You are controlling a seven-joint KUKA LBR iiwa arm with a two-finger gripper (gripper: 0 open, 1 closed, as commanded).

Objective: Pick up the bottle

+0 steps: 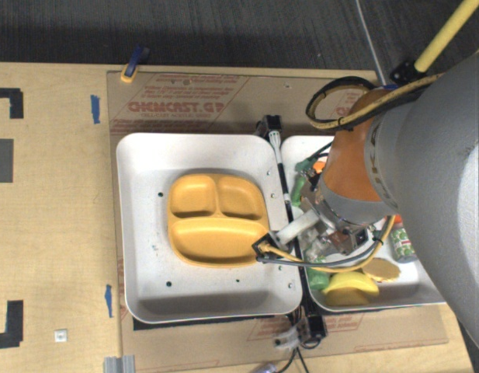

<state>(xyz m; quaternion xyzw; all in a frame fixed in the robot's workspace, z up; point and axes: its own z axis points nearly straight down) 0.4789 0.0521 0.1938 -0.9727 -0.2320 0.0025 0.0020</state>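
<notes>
A yellow divided tray (pixel 216 220) lies in the middle of the left bin (pixel 138 208), with two small compartments on its far side and one long one on its near side. To the right of the tray sits the right bin (pixel 394 298), its rim touching the left bin's. The grey arm (pixel 425 154) reaches over it and covers most of it.

The arm's orange band (pixel 348 165) is right of the tray's far corner. Below the band, the gripper (pixel 328 239) hangs low over the right bin's left part, just beyond the tray's right edge. Wrist hardware and wiring crowd around it, so I cannot tell whether it is spread or pressed together, or whether anything is pinched in it. A black cable loop (pixel 264 249) from the wrist reaches across the shared rims and touches the tray's near right corner.

Several small things show around the arm:
- a yellow lump (pixel 349 287), right of and nearer than the tray
- a tan piece (pixel 383 269), just beyond the lump
- green scraps (pixel 305 179), level with the tray's far edge
- a red-and-green item (pixel 403 241), farther right

I cannot tell which of the things in the right bin is the bottle.

Both bins rest on a cardboard sheet (pixel 177 103) laid on the tan surface (pixel 45 208).
</notes>
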